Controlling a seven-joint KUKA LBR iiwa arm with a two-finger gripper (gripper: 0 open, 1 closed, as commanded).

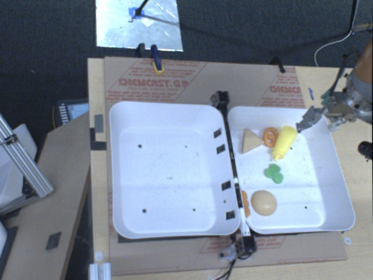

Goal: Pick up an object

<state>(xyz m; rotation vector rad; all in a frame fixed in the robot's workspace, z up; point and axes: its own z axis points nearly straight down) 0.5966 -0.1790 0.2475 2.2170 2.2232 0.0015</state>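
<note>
The end effector (307, 120) hangs over the right bin's (338, 174) upper right corner, just beside the yellow bottle (284, 142); whether it is open or closed I cannot tell, and nothing is seen in its grip. In that bin lie the bottle, an orange ring (270, 136) touching it, a tan wedge (250, 140), a green piece (274, 173) and a tan ball (263, 203); the left bin (169, 168) sits beside it on the bench (192, 77).

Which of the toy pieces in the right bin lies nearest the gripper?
The yellow bottle-shaped piece: its upper end lies just left of the gripper. The orange ring, beige wedge, green piece and tan round piece lie farther off.
</note>
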